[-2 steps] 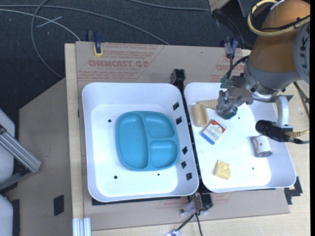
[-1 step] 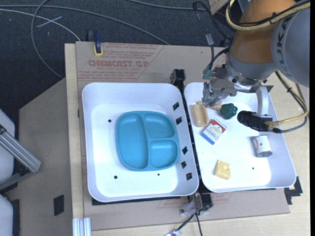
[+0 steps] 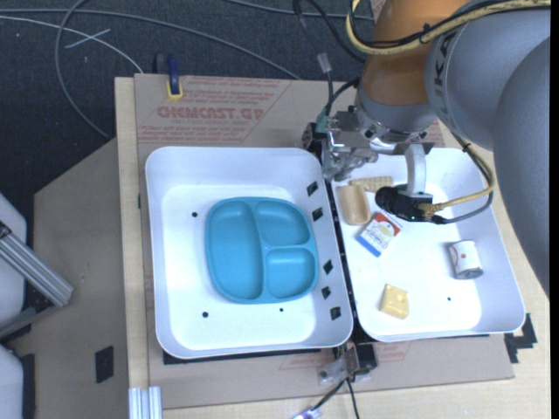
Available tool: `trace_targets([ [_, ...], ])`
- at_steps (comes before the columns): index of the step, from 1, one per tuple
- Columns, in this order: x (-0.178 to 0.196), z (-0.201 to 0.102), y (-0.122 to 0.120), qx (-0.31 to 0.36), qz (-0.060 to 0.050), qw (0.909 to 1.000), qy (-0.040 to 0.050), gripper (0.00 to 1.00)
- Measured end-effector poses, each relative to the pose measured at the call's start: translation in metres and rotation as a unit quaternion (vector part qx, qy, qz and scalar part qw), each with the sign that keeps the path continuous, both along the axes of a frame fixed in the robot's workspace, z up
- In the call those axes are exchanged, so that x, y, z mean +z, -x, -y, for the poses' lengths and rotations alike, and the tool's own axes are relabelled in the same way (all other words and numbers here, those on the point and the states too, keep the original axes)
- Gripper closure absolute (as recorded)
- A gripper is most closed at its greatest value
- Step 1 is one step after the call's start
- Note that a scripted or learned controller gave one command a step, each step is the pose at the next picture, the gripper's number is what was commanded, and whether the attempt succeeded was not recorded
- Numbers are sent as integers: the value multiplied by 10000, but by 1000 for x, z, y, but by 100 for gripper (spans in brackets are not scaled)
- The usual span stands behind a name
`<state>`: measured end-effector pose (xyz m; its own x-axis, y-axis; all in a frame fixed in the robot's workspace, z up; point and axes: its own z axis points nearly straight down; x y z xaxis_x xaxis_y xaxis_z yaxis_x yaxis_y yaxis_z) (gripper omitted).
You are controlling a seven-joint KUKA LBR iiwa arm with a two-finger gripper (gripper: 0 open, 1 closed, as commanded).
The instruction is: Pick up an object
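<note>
Objects for picking lie in the right bin (image 3: pixel 437 288), a shallow tray of smooth white plastic with rounded corners. The tan block (image 3: pixel 354 204) is matte and soft-edged, an upright oblong, and serves here as the landmark. Just beside it, toward the view's right and the near edge, lies a small box (image 3: pixel 378 235), flat and printed in red, white and blue, turned at a slant. Farther toward the near edge, well apart from the tan block, sits a yellow wedge (image 3: pixel 395 301), waxy-looking with blunt corners. Well apart to the right of the tan block lies a white cylinder (image 3: pixel 465 258) on its side, with a red mark on its wall. A pale flat piece (image 3: pixel 377 183) touches or nearly touches the tan block's far right corner; what it is cannot be told.

The arm (image 3: pixel 502 68), smooth grey with its glossy orange band (image 3: pixel 410 24), bends down from the upper right. The gripper (image 3: pixel 343 162) hangs just beyond the tan block's far end, and whether it grasps anything cannot be told.

Left of the tan block, across the meeting rims, the left bin (image 3: pixel 175 201) holds one blue plate (image 3: pixel 260 250), a rounded rectangle with three compartments.

Count: two bins, one plate, four clear small objects, one unclear piece.
</note>
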<state>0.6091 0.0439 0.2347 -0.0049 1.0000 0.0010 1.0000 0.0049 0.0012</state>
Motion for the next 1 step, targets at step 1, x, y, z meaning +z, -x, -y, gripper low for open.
trace_targets([
  [1, -1, -40, -19, -3, 5, 10000, -3, 100],
])
